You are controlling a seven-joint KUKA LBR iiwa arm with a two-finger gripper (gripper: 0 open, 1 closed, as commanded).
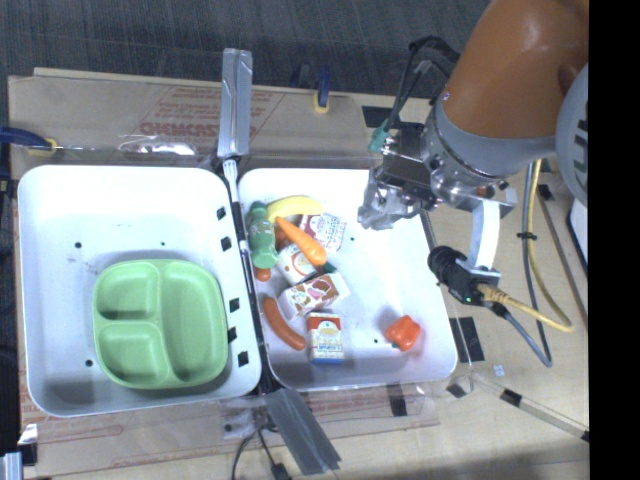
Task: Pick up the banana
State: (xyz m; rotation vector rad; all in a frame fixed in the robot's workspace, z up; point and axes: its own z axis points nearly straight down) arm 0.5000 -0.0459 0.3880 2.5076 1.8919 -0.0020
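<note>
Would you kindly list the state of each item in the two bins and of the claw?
banana: lying at the right bin's back, not held
carrot: lying across the cartons
sausage: lying flat
green tray: upright, compartments bare
claw: above the right bin, holding nothing visible

A dark grey carpeted floor [150, 18] lies beyond the bench. Brown printed cardboard [180, 113] covers the bench top under two white bins [60, 198], joined by a metal clamp bar [236, 98]. A yellow cable [540, 313] trails at right
</note>
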